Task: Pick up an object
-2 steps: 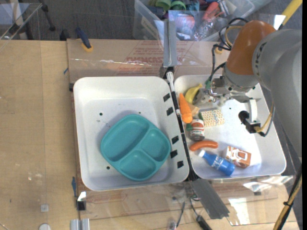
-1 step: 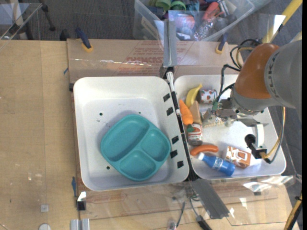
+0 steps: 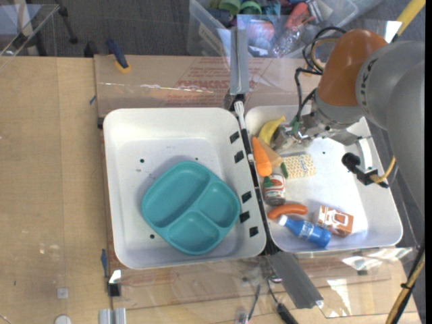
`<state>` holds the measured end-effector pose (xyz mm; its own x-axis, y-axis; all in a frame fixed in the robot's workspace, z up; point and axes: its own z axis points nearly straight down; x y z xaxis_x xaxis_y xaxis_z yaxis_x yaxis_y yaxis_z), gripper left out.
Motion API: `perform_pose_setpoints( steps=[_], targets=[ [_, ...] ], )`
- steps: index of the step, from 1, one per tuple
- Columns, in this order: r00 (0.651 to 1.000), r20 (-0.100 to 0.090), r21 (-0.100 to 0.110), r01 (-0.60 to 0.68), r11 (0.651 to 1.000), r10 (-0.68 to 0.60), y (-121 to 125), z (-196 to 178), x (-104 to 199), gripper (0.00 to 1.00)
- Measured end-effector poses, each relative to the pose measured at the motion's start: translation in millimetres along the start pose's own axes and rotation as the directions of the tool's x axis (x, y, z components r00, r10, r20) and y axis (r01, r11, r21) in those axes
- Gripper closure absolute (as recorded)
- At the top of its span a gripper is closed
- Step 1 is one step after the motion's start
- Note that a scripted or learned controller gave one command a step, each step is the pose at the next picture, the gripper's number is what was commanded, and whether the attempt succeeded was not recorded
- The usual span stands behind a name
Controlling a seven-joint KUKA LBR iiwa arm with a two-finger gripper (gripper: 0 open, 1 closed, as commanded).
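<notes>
Yellow against the white right bin, the banana lies just beside the gripper, whose grasp cannot be told from here, so nothing looks lifted yet and the pick itself seems left to do, the carrot lying just below the banana.

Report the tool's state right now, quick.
Tool: low in the right bin, beside the banana. Open or closed cannot be told, and nothing is seen held in it.
</notes>
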<state>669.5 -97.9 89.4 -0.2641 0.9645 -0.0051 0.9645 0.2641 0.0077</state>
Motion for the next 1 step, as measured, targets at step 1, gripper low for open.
perform_pose_setpoints(
  steps=[1],
  targets=[
    [0.987,-0.002,-0.004,-0.162,0.987,0.162,0.0,-0.2,-1.1,0.00]
  ],
)
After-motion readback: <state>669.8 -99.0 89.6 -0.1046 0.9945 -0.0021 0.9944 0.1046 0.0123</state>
